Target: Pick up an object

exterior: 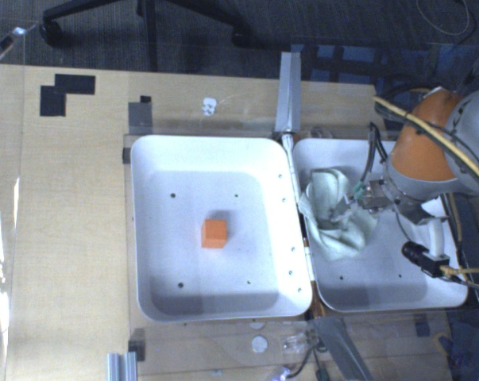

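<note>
Where the arm [442,145] comes in from 3 o'clock, its tool [357,199] sits low over the right bin [382,288], right against a crumpled pale cloth [334,217]; whether the tool is wide or narrow cannot be made out. The cloth lies in the 9 o'clock part of that bin, bunched against the wall shared with the other bin, its long axis running roughly from 12 to 6 o'clock. It appears to touch the tool's tip, but nothing clearly shows it pinched. No writing or label can be read on it.

Behind the tool, toward 2 o'clock, the arm's orange band [422,145] bulges above the grey wrist, which slants down toward 9 o'clock. A yellowish cable [450,145] crosses the band, and a black fitting [422,256] hangs at 5 o'clock from the tool.

Farther out at 9 o'clock, the left bin [156,213] holds a small orange cube [214,233] near its middle, well apart from the cloth. Both bins rest on the light wooden bench [64,213], with black marks [64,92] toward 10 o'clock.
</note>
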Available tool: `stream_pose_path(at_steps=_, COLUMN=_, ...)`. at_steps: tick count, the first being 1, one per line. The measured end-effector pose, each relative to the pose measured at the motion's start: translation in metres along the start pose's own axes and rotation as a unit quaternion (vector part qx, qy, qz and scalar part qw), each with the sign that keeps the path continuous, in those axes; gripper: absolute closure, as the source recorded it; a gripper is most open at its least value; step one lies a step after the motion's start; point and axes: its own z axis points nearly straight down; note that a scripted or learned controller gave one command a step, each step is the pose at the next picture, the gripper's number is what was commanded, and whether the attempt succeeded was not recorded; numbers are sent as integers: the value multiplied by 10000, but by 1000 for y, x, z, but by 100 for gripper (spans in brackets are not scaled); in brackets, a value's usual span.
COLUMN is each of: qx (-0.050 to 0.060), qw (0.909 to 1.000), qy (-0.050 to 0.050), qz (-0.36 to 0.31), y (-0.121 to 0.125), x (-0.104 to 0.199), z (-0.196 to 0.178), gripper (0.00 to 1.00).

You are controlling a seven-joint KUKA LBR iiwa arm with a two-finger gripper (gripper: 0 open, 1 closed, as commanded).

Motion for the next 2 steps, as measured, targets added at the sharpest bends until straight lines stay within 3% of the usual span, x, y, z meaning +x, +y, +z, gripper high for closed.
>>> stream_pose_path(at_steps=1, qx=-6, qw=10000, qy=10, qz=-7, y=2, x=1, z=-10, gripper=100)
stream_pose_path(at_steps=2, qx=44, qw=9981, qy=2, qz=615, y=84, x=43, z=-86, gripper=100)
